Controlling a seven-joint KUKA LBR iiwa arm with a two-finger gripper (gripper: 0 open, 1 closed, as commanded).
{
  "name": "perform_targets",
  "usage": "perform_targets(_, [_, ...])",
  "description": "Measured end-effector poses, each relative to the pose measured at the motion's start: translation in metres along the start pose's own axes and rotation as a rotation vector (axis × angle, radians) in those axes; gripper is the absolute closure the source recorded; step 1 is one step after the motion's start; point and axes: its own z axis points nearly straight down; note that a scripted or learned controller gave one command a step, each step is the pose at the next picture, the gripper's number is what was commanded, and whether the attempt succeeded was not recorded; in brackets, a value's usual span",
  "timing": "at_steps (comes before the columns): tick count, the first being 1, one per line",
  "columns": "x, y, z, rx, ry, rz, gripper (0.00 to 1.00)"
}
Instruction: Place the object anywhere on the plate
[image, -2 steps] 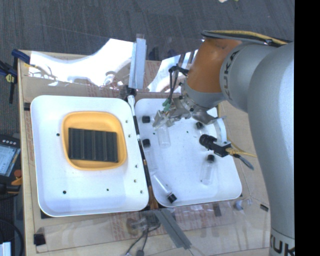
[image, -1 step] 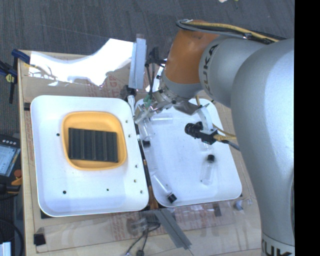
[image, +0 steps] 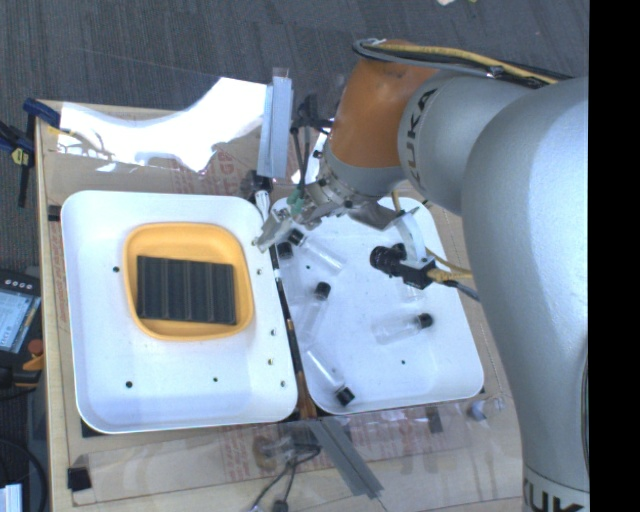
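A yellow plate (image: 186, 280) with a dark ribbed centre sits in the left white bin (image: 100, 380). Several clear tubes with black caps lie in the right bin (image: 455, 370): one near the middle (image: 318, 292), one toward the right (image: 408, 326), one at the front (image: 330, 380). Low over the right bin's back-left corner, by the divide between the bins, is my gripper (image: 282, 226). Another black-capped tube (image: 296, 240) lies right beside its tip. Whether anything is held there is not visible.
The grey arm with its orange band (image: 375, 110) covers the back and right of the right bin. A white sheet (image: 190, 125) and an upright grey bar (image: 275, 125) stand behind the bins. A small display (image: 15, 315) sits off the bench's left edge.
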Motion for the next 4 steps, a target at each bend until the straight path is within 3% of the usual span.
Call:
perform_targets(1, [0.008,-0.013,-0.002,0.005,0.003,-0.24,0.0])
perform_targets(2, [-0.006,-0.009,-0.021,0.002,0.001,-0.238,0.0])
perform_targets(3, [-0.012,0.01,0.0,-0.001,-0.001,-0.585,0.0])
perform_targets(4, [0.011,0.012,-0.04,-0.002,-0.002,-0.825,0.0])
